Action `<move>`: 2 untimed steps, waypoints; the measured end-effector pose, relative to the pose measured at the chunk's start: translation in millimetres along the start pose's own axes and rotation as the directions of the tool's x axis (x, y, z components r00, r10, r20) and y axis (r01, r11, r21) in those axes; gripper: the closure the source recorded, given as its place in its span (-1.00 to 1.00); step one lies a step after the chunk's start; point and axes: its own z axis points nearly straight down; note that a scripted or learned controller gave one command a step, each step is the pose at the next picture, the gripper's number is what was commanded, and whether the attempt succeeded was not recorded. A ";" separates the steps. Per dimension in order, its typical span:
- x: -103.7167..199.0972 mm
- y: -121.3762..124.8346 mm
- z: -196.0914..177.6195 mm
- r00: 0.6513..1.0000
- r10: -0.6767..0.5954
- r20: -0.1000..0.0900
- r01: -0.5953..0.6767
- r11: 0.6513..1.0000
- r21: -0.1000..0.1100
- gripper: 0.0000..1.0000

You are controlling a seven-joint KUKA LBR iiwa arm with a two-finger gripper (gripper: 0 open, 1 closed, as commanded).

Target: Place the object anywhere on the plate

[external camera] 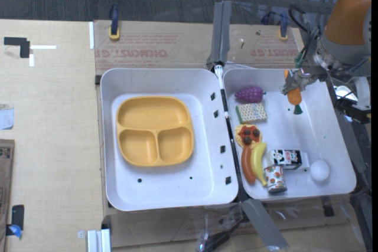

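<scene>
A yellow plate (155, 113) with three compartments lies in the left bin (112, 186), with nothing on it. My gripper (293, 87) hangs over the upper part of the right bin (331, 127), reaching in from the right. It is shut on a small orange carrot (295, 97) whose green tip points down. The carrot hangs a little above the bin floor, to the right of the purple grapes (249, 93).
The right bin holds a green-and-white block (251, 113), a pizza-like toy (248, 134), a banana (258, 157), a hot dog (247, 166), a can (275, 179), a black-and-white carton (287, 157) and a white ball (319, 170). A raised divider (222, 109) separates the bins.
</scene>
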 end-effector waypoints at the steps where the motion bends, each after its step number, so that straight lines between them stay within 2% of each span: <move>1: 98.9 15.1 -47.6 0.937 -0.349 0.001 0.349 0.937 -0.003 1.00; 2: 170.9 2.6 -12.5 0.988 -0.153 -0.001 0.153 0.988 0.001 1.00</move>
